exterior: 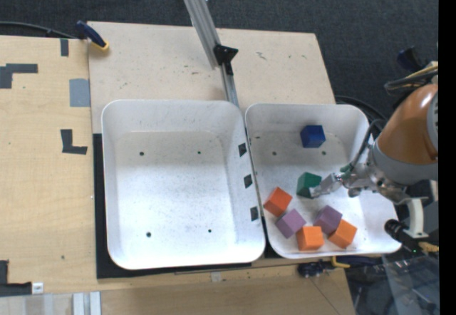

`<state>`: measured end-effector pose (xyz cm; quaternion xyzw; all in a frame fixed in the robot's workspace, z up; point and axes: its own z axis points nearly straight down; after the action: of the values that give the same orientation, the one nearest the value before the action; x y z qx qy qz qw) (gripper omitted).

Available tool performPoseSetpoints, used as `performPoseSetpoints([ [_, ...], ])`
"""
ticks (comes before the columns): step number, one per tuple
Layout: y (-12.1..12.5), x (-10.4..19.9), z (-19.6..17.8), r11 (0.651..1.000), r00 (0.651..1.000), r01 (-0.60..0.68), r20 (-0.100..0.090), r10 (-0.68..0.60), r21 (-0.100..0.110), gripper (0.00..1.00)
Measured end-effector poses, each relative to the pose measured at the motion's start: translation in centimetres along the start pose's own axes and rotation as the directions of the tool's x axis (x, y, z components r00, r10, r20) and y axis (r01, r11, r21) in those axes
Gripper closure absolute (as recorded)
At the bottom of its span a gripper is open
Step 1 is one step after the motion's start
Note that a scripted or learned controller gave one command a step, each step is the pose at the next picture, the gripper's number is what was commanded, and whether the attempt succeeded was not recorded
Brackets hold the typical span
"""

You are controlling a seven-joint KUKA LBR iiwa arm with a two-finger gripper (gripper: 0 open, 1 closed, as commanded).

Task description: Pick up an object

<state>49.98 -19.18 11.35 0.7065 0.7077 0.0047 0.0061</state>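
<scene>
Blocks lie scattered in the right bin (285,115), and we count 7 of them around the gripper (322,188). We see the gripper low inside that bin, reaching in from the right, its metal tip just beside the green block (308,182). We cannot tell whether its jaws are spread or pressed together, since the fingers blur into the white floor, and we see no block clearly between them.

The green block sits right at the tip, on its left, touching or nearly touching it. Below the tip, close by, lies 1 purple block (328,219), with an orange block (344,233) against its lower right side. Further left of those we find a second purple block (290,222) and, just beneath it, a second orange block (310,237). A third orange block (278,201) rests left of the tip, beyond the green one and just above the second purple block. The blue block (312,135) stands alone, well above the tip near the far wall.

Behind the gripper, to the right, we see the grey wrist and the orange band (411,128) of the arm. Far to the left of the jaws, past the dividing rims, sits the left bin (171,108). Both bins rest on a pale wooden bench (157,57), and a slanted metal rail (199,11) runs above them.
</scene>
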Motion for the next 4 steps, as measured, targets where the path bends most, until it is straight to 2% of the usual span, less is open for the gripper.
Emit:
performPoseSetpoints([
  [1,0.0,0.2,-0.8,1.000,1.000,0.001,-0.003,-0.001,0.002,1.00],
  [2,-0.4,0.4,-5.2,1.000,1.000,0.000,-0.001,0.000,0.013,1.00],
  [3,0.3,1.0,-11.1,1.000,1.000,0.001,0.000,-0.001,0.010,1.00],
  [4,0.4,1.1,-13.0,1.000,1.000,0.000,-0.001,0.000,0.014,1.00],
])
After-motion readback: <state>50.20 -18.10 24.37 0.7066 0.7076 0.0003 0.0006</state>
